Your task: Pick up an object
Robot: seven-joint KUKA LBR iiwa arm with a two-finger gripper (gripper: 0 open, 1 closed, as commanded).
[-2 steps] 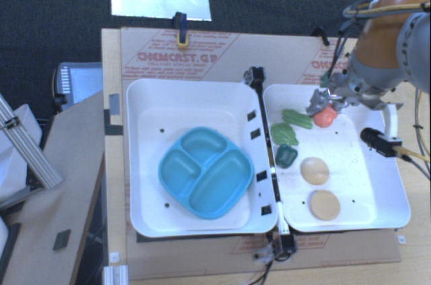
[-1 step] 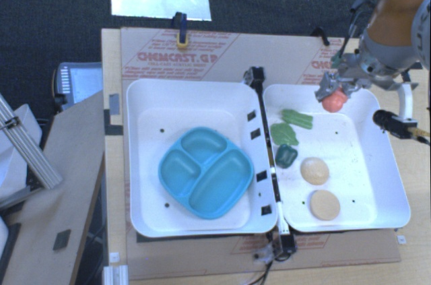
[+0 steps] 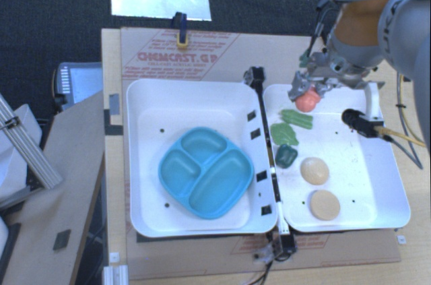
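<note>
A small red-orange ball [image 3: 308,100] sits right under my hand [image 3: 311,89], at the back of the right bin [image 3: 390,209], beyond the green pepper [image 3: 286,155]. I can't tell its grip. I'd lift slowly next.

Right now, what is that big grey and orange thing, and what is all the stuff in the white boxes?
That is a robot arm, reaching in from the right. The camera hangs above the bench and looks down at a slant. At the arm's tip is its end effector, the part that grabs. A red-orange toy food sits right at the end effector, over the far end of the right bin; it looks held, but I can't be sure. Also in that bin are three green toy vegetables and two tan round pieces. The left bin holds a blue divided plate. The robot's job is to pick something up.
</note>
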